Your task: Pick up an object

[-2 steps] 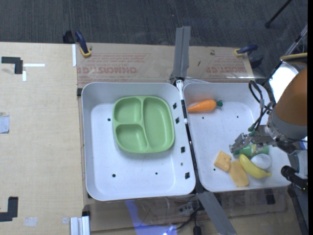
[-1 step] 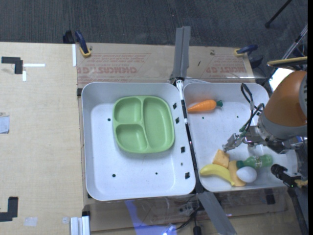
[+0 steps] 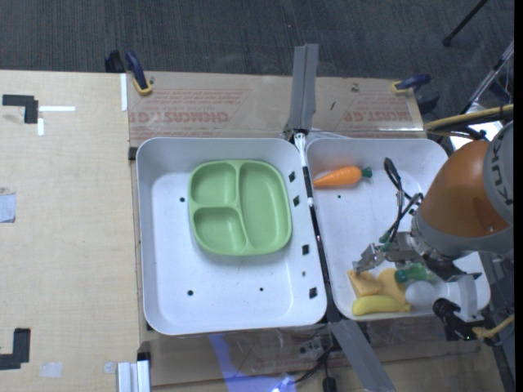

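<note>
Around the green three-compartment plastic plate (image 3: 240,207), the left white bin's floor (image 3: 229,296) lay open on every side.

The grey arm reaches in from the right, its orange band (image 3: 467,194) bulging large at the right side of the view, above the wrist. Below and left of the band the wrist angles down and leftward, ending in the gripper (image 3: 369,259), which points to the left, low in the frame. A dark cable (image 3: 398,193) loops up beside the wrist.
</note>
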`<action>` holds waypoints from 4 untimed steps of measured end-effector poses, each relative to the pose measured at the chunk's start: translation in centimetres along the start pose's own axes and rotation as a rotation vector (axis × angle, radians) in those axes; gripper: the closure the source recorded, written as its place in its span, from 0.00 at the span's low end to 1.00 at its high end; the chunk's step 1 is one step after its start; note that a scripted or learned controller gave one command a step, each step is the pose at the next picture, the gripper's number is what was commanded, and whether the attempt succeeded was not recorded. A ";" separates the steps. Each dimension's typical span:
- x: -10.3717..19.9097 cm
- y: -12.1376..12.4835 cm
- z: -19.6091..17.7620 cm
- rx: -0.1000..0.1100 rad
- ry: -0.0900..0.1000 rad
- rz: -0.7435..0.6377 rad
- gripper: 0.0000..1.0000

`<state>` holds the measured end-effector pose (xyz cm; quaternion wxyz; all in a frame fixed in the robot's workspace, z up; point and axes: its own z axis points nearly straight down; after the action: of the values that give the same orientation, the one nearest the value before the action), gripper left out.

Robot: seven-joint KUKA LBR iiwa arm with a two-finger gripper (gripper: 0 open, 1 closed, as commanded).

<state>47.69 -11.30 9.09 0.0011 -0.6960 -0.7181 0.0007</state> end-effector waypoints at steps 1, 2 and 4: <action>-0.1 0.0 -0.8 0.001 0.000 0.004 1.00; -4.9 2.4 0.0 0.001 -0.001 0.291 1.00; -7.0 7.2 -9.3 0.002 -0.002 1.112 1.00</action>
<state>55.10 -18.13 18.35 0.0003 -0.9701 -0.2425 0.0026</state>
